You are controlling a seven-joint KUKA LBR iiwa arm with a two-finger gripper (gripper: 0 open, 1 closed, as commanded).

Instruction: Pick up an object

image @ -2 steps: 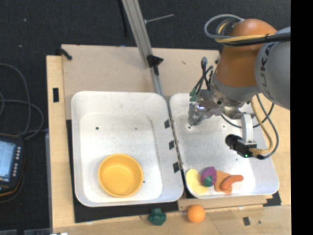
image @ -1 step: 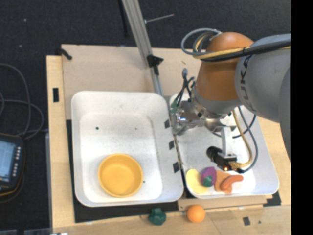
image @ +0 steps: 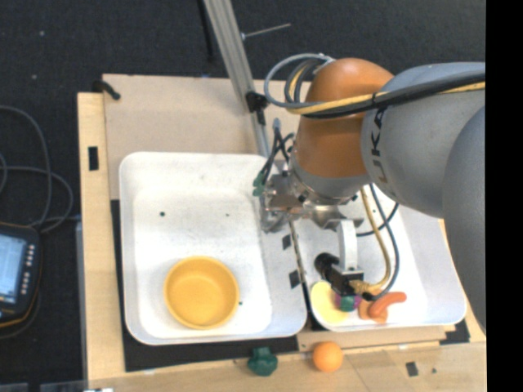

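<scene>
My gripper (image: pixel 283 207) hangs under the big orange-banded wrist, over the left edge of the right bin (image: pixel 445 296), close to the divide between the two bins. At the front of the right bin lie a pale yellow object (image: pixel 321 302), a small green and purple piece (image: pixel 348 304) and an orange carrot-shaped object (image: pixel 384 303). These lie well in front of the gripper, toward the near rim. A yellow bowl (image: pixel 202 291) sits upright in the front part of the left bin (image: pixel 163 186). The arm hides much of the right bin.
A green object (image: pixel 262 361) and an orange ball (image: pixel 327 355) lie on the bench in front of the bins, outside them. A slanted metal rail (image: pixel 233 51) rises behind the bins. A handheld screen (image: pixel 12 272) sits at the far left.
</scene>
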